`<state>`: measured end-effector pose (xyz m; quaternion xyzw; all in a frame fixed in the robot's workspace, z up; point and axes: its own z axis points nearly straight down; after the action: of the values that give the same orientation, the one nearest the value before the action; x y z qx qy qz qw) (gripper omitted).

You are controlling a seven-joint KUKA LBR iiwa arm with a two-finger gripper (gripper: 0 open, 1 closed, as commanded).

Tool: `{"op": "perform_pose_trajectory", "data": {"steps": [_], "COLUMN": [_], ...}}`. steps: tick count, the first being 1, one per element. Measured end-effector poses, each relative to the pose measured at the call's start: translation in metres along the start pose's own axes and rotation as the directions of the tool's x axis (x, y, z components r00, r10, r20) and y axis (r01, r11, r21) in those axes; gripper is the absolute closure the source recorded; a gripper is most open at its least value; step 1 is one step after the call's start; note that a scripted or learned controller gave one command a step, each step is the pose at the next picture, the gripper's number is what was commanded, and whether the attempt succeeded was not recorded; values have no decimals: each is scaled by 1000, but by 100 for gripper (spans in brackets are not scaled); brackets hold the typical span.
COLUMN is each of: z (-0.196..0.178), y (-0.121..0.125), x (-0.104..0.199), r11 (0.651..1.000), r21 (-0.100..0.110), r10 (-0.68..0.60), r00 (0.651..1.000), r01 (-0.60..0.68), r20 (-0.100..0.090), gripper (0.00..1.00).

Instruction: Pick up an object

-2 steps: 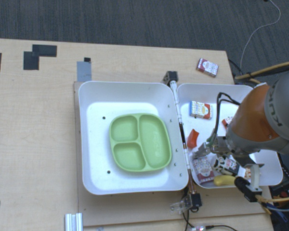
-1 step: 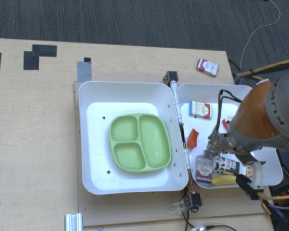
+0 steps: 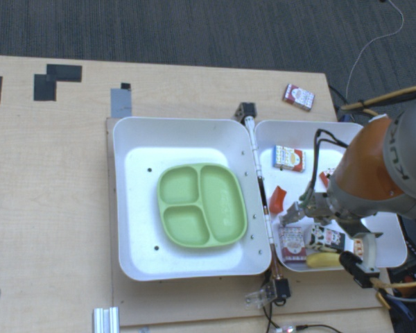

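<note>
Nearest the lower edge of the bench (image 3: 48, 241), cables and a small clip sit just below the seam between the two bins. Right above them, in the near end of the right bin (image 3: 395, 252), lie a yellow banana (image 3: 324, 260), a flat packet with red and white print (image 3: 292, 241) and a small black-and-white carton (image 3: 330, 238) — all close together, the banana touching the bin's near wall. My gripper (image 3: 306, 212) hangs low over this cluster, its metal tip just above the packet; I cannot tell whether it is released or clenched, and nothing shows between its parts. My arm, with its orange band (image 3: 364, 165), covers much of the right bin from the right. A little farther in, a small red piece (image 3: 277, 198) lies near the bin's left wall, and beyond it a red, white and blue box (image 3: 288, 158) rests flat. In the left bin (image 3: 125, 207) a pale green divided plate (image 3: 202, 205) sits in the middle, three compartments up. Past both bins, a small red-and-white box (image 3: 299, 97) lies alone on the bench, near dark carpet.
</note>
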<state>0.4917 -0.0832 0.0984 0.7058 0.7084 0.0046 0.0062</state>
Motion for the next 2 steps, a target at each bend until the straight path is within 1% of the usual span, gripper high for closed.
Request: {"op": "perform_pose_trajectory", "data": {"steps": [1,2], "z": [-11,-10], "y": [2,2], "x": [1,1], "r11": [1000,1000], "r21": [-4,-4], "r10": [-2,-2], "r00": [1000,1000], "r01": [2,2], "r20": [-1,-1], "gripper": [100,0]}}
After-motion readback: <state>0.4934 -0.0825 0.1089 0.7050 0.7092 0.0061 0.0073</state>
